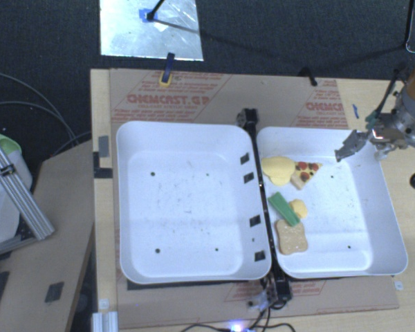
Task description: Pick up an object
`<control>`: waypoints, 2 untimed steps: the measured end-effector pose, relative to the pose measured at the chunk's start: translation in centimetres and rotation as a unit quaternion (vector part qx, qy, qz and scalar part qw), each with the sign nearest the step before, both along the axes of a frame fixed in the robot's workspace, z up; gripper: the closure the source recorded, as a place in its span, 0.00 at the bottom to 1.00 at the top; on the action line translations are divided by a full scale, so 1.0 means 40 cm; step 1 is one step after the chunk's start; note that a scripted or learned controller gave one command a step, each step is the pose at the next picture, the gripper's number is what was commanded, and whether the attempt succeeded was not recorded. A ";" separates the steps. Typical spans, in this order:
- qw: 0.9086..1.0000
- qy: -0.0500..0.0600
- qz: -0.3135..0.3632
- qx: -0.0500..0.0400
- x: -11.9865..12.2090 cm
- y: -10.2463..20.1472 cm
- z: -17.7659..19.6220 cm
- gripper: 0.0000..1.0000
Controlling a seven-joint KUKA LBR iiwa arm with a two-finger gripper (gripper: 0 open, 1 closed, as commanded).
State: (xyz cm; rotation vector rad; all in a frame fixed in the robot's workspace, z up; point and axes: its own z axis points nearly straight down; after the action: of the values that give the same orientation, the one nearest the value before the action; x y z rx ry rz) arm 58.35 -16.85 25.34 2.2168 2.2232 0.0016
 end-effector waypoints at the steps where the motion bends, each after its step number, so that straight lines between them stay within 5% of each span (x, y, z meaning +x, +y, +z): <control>1: 1.000 0.005 0.002 0.002 0.059 0.066 -0.384 0.00; 2: 1.000 -0.004 0.004 -0.001 0.186 0.212 -0.413 0.00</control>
State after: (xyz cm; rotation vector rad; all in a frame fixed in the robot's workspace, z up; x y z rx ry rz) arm 65.79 -8.36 8.83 2.2034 2.2269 0.0076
